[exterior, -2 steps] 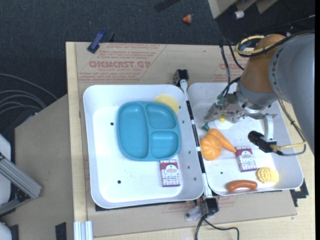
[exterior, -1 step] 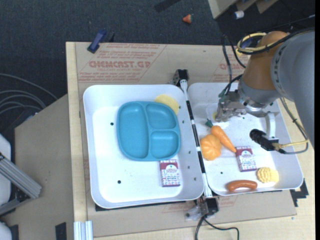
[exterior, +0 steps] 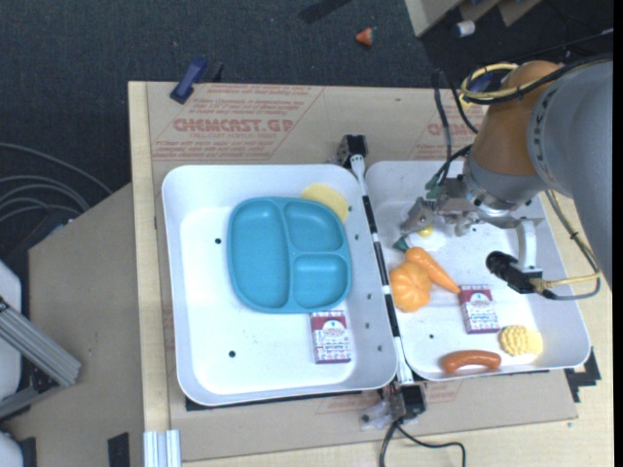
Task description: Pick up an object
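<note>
Arm (exterior: pixel 545 115) comes in from the right and is over the back of the right bin (exterior: pixel 560 324), with the jaws low near its back-left corner. Can't tell if the jaws are open or closed, metal parts too cluttered, and nothing is visibly between them. Closest candidate is a small white-and-yellow piece (exterior: pixel 424 232) lying on the bin floor just beside the jaws; can't tell if it's touching them. Next in front is the carrot (exterior: pixel 435 267), orange and tapered, tip pointing front-right, butted against a round orange gourd (exterior: pixel 410 289) that sits against the divider wall. A red-and-white carton (exterior: pixel 478 309) lies flat, right of the carrot tip. At the front are a yellow corn cob (exterior: pixel 520 340) and a glossy orange-red sausage (exterior: pixel 470 362), near each other. The left bin (exterior: pixel 180 290) holds a blue divided plate (exterior: pixel 289 253) with three compartments, a yellow lump (exterior: pixel 326 199) touching its back-right edge, and a second carton (exterior: pixel 332 337) just in front of the plate. Both bins sit on the tan worktop (exterior: pixel 243 125).
</note>
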Robot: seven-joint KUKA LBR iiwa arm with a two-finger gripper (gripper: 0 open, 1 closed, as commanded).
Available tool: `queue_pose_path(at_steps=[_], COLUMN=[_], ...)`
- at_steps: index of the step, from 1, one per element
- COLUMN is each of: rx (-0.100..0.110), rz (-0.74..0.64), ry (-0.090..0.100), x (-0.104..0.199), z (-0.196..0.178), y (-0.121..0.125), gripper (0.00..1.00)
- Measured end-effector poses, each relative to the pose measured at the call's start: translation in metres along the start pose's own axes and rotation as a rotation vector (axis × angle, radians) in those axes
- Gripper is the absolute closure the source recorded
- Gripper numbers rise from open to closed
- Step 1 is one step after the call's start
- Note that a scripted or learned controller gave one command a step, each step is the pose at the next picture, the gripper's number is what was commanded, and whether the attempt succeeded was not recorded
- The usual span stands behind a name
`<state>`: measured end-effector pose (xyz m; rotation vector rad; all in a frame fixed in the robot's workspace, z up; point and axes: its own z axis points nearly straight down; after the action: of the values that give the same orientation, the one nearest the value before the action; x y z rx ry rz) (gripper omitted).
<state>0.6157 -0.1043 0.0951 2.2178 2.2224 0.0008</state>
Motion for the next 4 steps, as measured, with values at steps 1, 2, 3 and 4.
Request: queue_pose_path(at_steps=[1, 2, 3, 4], rx=[0.0, -0.002, -0.002, 0.005], rz=[0.001, 0.0, 0.0, 0.003], ry=[0.001, -0.001, -0.002, 0.002], x=[0.013, 0.013, 0.013, 0.01], z=[0.01, -0.001, 0.0, 0.011], y=[0.027, 0.028, 0.028, -0.013], gripper=[0.0, 1.0, 0.0, 0.0])
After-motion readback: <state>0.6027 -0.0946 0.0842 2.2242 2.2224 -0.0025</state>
